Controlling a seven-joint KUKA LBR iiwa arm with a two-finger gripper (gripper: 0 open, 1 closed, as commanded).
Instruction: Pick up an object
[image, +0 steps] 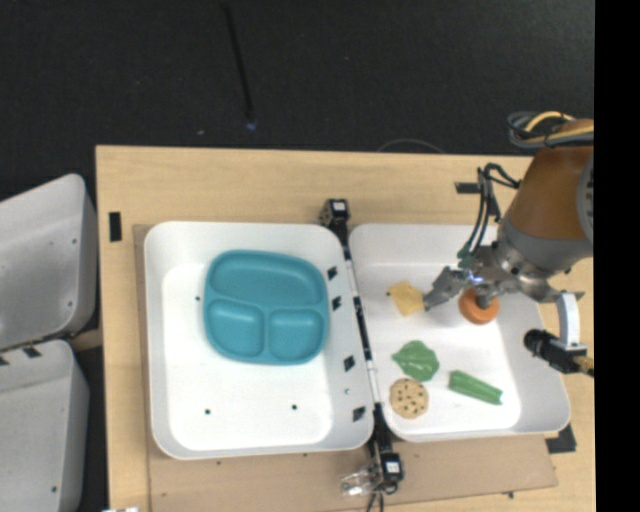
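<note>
- Closest to my camera, at the front of the right bin (540, 415), I see a cookie (408, 398), a green leafy piece (415, 359) just behind it, and a green pod-like piece (475, 387) to the side, all lying flat on the bin floor.
- Further back I see a yellow chunk (405, 298) and an orange round piece (479, 308), also on the floor of that bin.
- My gripper (462, 285) is low in the right bin, between the yellow chunk and the orange piece; one dark finger (440, 291) reaches toward the yellow chunk.
- Whether it is spread or pinched together, I cannot tell from this angle, and I see nothing clearly held.
- Over in the left bin (180, 400) sits a teal divided plate (266, 305), well apart from the arm.
- My judgement: the approach is done, but grasp and lift are both left; no object is off the bin floor.
</note>
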